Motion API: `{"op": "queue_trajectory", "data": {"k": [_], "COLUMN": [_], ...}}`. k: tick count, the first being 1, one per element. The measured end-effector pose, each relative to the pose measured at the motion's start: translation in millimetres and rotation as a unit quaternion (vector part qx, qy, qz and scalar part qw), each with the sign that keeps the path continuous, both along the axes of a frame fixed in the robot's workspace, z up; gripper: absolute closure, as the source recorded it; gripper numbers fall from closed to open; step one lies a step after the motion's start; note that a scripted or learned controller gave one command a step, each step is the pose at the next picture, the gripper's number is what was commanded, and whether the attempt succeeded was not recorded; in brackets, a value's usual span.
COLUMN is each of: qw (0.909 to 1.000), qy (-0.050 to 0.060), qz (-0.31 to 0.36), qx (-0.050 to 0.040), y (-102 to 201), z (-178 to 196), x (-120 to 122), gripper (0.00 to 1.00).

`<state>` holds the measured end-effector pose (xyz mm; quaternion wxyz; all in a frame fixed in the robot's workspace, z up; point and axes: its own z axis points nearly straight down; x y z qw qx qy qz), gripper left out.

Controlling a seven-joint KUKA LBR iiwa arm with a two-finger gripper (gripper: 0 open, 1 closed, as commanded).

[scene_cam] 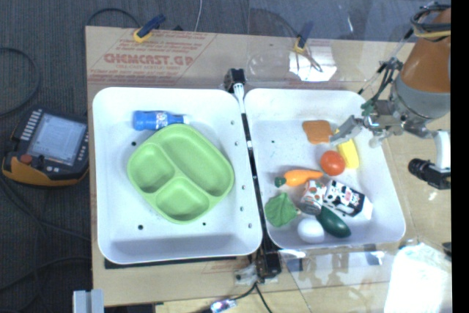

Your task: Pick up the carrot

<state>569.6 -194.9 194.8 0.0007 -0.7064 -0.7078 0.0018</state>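
The left bin (110,179) holds a green divided plate (180,172) and a blue bottle (157,119). In the right bin (381,187) the carrot (302,177) lies mid-bin, long axis across, green end left. A tomato (332,163) touches its right end; a milk carton (337,200) lies just below it. The hand (352,127) hovers near the bin's upper right, released.

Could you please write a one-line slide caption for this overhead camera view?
Gripper hovers over the right bin near the carrot and tomato; a green tray fills the left bin.
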Motion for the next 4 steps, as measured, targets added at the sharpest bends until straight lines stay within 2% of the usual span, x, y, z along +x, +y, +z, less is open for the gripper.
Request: {"op": "queue_trajectory", "data": {"k": [1, 2, 3, 4], "qw": [0.9988, 0.9982, 0.9982, 0.9998], "qy": [-0.01, -0.01, -0.01, -0.015], "qz": [-0.048, -0.06, -0.059, -0.009], "qx": [0.0018, -0.0021, -0.0025, -0.0077], "y": [19.4, 75.7, 75.5, 87.3], "z": [-87.9, -104.0, -95.6, -101.8], "x": [27.4, -56.5, -55.4, -61.5], "gripper": [0.0, 0.0, 1.0, 1.0]}}
